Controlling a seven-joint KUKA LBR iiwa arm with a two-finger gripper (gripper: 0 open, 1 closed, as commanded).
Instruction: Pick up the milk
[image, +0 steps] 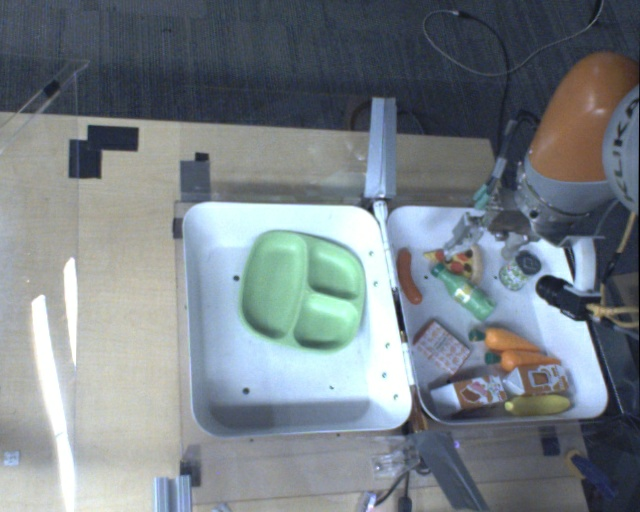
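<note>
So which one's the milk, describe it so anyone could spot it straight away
Look in the right bin, along its near edge. The milk is the brown and white carton lying on its side there, between the carrot above it and the banana below. It is the boxy printed item among rounded foods.

One fixed camera hangs above the table (110, 300) and looks down at a slant from some height. It takes in both white bins side by side, the left bin (205, 390) and the right bin (590, 395), with dark floor beyond the table's far edge.
</note>
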